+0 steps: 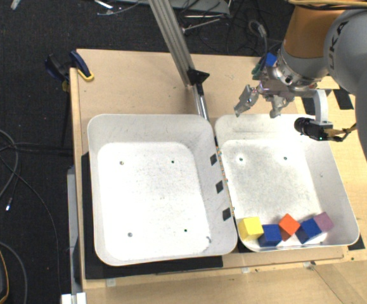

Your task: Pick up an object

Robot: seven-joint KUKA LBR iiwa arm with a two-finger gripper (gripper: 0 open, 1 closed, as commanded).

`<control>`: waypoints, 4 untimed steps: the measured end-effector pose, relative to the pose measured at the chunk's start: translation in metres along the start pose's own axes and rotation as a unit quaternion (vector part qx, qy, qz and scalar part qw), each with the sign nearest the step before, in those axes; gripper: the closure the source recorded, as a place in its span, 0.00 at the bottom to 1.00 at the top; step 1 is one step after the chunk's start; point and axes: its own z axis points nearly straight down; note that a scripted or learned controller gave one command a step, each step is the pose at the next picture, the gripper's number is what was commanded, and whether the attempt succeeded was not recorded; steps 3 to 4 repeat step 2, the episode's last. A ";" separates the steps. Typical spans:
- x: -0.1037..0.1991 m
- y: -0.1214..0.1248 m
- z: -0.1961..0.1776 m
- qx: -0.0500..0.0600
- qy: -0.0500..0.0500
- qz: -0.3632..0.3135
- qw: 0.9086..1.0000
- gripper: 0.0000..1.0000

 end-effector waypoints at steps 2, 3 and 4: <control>0.016 -0.119 0.035 0.000 -0.001 0.006 1.000 0.00; 0.016 -0.119 0.035 0.000 -0.001 0.006 1.000 0.00; 0.016 -0.119 0.035 0.000 -0.001 0.006 1.000 0.00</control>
